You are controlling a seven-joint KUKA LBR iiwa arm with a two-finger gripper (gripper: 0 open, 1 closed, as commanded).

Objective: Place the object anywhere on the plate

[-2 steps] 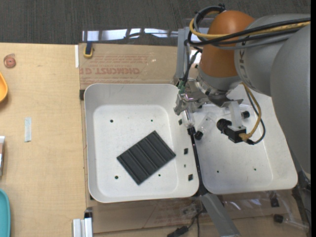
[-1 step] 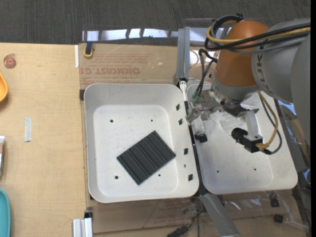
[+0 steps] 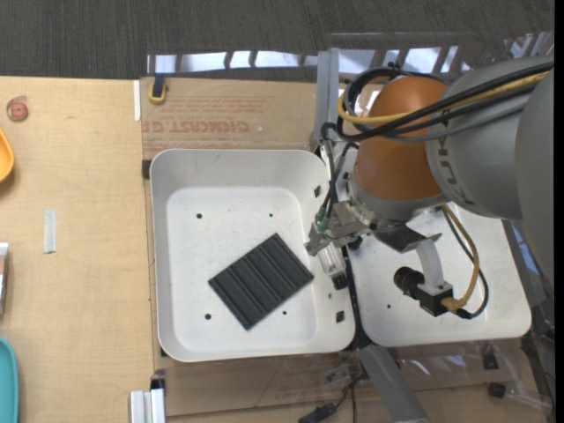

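Gripper [image 3: 328,245] hangs right over the right wall of the left bin [image 3: 173,176], at the seam with the right bin [image 3: 493,276]. Honestly can't tell if it's spread or pinched. It's a small cluttered blob under the orange band [image 3: 397,148], and I can't make out anything carried in it either.

My guess for the plate is the dark ribbed slab [image 3: 262,280]. It lies flat on the left bin's floor, toward the lower middle.

What matters for the next move is that the slab lies to the gripper's left in the view and a bit lower, near but not touching. Its right-hand corner is the closest part, just beside the gripper's tip.

The slab is turned diagonally. Its long axis runs from lower left to upper right, and the ribs look like they follow that line. So the upper-right short edge faces roughly toward the tool.

I'd say a short shift left and down the view would put the tool over ribbed surface, and any spot there counts.
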